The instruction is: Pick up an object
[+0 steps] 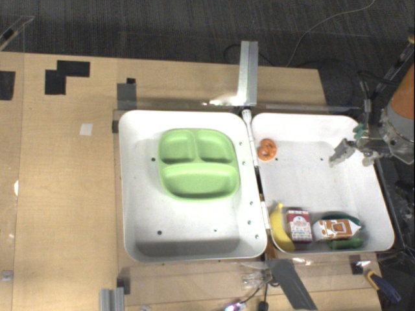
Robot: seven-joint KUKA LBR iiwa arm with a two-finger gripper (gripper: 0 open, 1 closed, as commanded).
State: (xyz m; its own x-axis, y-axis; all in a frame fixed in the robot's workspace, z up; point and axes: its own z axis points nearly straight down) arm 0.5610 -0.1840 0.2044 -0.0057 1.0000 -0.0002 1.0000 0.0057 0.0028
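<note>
The right bin holds a small orange round object by its left wall. Along its front edge lie a yellow banana, a red and white carton, a brown and white carton and a green vegetable. My gripper hangs over the bin's right side, well behind the cartons and far right of the orange object. It is open, and nothing sits between its fingers.
The left bin carries a green divided plate. A metal post stands behind the wall between the two bins. The arm's orange band and cables crowd the right edge.
</note>
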